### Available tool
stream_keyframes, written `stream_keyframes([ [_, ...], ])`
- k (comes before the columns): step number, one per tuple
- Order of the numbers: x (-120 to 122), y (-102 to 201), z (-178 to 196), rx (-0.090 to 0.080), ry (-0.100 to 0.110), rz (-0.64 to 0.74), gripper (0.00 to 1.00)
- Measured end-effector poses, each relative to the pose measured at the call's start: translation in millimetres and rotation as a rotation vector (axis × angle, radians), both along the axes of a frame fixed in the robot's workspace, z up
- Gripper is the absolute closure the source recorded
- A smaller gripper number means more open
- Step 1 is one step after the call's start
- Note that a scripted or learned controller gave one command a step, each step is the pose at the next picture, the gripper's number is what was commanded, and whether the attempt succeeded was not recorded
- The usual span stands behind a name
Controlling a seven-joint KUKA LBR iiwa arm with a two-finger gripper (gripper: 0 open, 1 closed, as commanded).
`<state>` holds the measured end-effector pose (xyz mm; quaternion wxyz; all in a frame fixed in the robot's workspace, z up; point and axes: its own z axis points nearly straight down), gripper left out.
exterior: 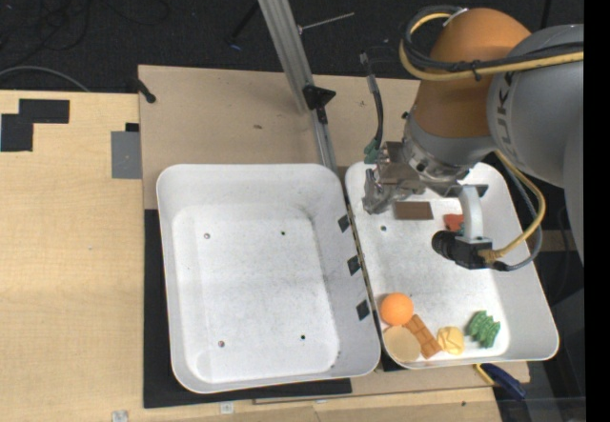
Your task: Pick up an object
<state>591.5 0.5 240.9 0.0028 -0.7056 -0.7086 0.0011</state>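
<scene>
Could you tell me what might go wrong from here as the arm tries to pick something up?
The hand hangs by the right white bin's far-left wall, so it may strike the rim. The round orange ball, tan disc, yellow lump and green toy crowd the near edge, so a grasp there could nudge neighbours.

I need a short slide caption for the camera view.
Arm's end effector over the right bin, far from the orange ball and green toy.

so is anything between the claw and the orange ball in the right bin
Nothing visible stands between them. The claw sits at the far end of the right bin, and the orange ball lies near the front, with bare bin floor between. The tan disc and brown stick lie beyond the ball.
</scene>
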Motion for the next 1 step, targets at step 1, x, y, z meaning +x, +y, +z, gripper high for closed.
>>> stream_keyframes([
  [1,-5.9,55.0,4.7,-0.001,-0.002,0.0,1.0],
])
